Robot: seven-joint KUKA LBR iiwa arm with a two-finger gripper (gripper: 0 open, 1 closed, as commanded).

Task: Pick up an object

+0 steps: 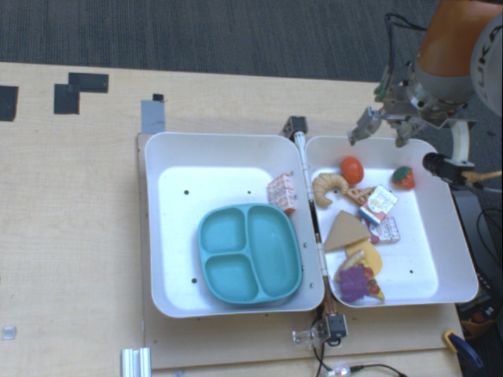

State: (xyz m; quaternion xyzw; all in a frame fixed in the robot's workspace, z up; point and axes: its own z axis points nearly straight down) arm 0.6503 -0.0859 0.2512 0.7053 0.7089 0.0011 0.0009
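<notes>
The grey arm [464, 30] with its orange band is reaching in at the upper right of the frame, and its gripper [385, 128] is hanging over the top rim of the right bin [452, 210], its two fingers spread apart and grasping nothing; the objects to pick are lying below it, in that bin, none of them touching the fingers; a red tomato [351, 169] is sitting nearest, just below the left finger, with a croissant [328, 186] beside it toward the divider; a strawberry [403, 177] is resting near the bin's right wall; a slice of pizza [360, 195] and a small white packet [381, 200] are lying in the middle, touching one another; below them a tan wedge [344, 231], a yellow piece [368, 256] and a purple bunch of grapes [354, 283] are crowding the lower left corner; in the left bin [169, 210] a teal divided plate [250, 252] is lying flat, and a small white and red carton [282, 192] is standing just above it, near the divider.
</notes>
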